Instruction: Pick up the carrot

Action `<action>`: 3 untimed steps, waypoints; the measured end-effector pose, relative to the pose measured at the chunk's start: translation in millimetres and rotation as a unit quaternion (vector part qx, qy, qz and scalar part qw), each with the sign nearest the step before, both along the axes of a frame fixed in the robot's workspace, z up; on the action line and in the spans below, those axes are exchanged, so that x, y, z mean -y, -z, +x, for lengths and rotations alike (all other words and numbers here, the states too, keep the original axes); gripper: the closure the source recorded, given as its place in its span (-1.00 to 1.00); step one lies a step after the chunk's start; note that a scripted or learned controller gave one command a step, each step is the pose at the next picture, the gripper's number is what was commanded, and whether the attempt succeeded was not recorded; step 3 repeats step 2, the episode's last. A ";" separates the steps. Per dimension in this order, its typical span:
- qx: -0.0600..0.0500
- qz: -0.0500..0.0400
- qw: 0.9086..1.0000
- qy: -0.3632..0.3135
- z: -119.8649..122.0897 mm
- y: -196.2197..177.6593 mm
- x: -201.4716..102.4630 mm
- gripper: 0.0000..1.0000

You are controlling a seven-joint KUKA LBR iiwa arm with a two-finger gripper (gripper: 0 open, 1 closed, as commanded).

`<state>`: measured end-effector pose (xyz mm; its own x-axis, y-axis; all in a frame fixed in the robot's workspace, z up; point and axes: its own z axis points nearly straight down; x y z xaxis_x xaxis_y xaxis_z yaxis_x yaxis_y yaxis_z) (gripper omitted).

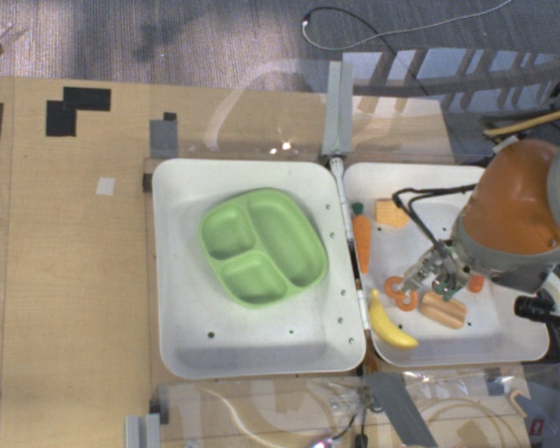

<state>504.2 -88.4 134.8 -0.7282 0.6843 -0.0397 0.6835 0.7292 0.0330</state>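
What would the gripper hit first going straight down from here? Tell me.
Probably the orange ring-shaped piece lying just under the gripper, beside the hot dog; depth is unclear from above. The carrot lies off to the side.

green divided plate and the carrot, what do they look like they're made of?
Green plate: probably moulded plastic; uniform colour, smooth satin surface, rounded compartment ridges. Carrot: likely a plastic toy; flat, even orange with a small green top, though too small here to rule out rubber or foam.

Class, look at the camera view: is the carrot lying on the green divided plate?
No. The carrot lies in the right bin, along its left wall, while the green divided plate sits in the left bin.
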 end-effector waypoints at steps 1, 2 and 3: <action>-0.022 0.001 1.000 -0.018 53.8 -40.4 15.0 1.00; -0.014 -0.001 1.000 -0.001 72.2 31.1 1.3 1.00; -0.014 -0.001 1.000 -0.001 72.2 31.1 1.3 1.00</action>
